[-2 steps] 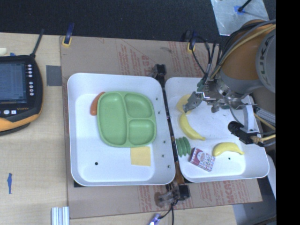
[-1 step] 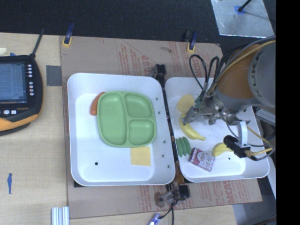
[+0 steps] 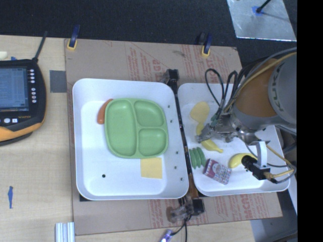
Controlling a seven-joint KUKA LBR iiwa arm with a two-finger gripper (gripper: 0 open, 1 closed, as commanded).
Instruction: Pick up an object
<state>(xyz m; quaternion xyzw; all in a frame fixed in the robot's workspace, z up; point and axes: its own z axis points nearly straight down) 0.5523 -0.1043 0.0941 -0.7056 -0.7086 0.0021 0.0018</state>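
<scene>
The gripper (image 3: 208, 133) is lowered into the right bin (image 3: 272, 185), jaw opening not discernible, a yellow banana (image 3: 212, 145) just below it, so descent seems underway and closing on the banana is judged next.

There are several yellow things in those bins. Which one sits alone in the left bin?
The flat pale yellow square slice, lying just below the green divided plastic plate. The other yellow pieces all lie in the right white bin.

- arm (image 3: 270, 92) in from right, orange band above wrist, bent down
- gripper (image 3: 211, 131) low, pointing left, cables looped over wrist
</scene>
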